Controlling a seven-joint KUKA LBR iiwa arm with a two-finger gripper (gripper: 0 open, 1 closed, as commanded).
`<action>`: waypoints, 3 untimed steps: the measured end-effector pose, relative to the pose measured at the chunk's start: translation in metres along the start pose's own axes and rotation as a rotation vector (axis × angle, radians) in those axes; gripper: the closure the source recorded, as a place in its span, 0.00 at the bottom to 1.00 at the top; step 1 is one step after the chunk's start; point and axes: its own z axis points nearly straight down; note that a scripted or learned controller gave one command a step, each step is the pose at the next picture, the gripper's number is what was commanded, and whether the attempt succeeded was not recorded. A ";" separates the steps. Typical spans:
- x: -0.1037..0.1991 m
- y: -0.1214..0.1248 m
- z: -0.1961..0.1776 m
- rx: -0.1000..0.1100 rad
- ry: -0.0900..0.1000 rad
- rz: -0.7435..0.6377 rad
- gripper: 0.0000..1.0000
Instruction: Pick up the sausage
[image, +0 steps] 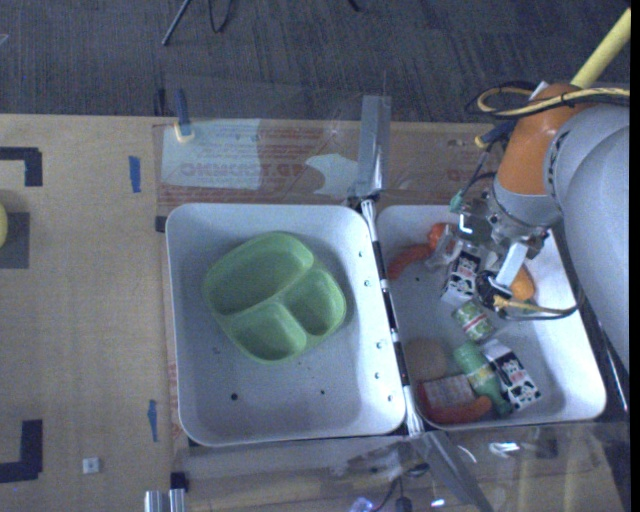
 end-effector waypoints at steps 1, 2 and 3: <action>-0.015 0.004 0.000 0.010 0.000 0.281 0.00; -0.016 0.004 -0.009 0.001 -0.005 0.284 1.00; 0.070 -0.020 -0.102 -0.067 0.009 0.323 1.00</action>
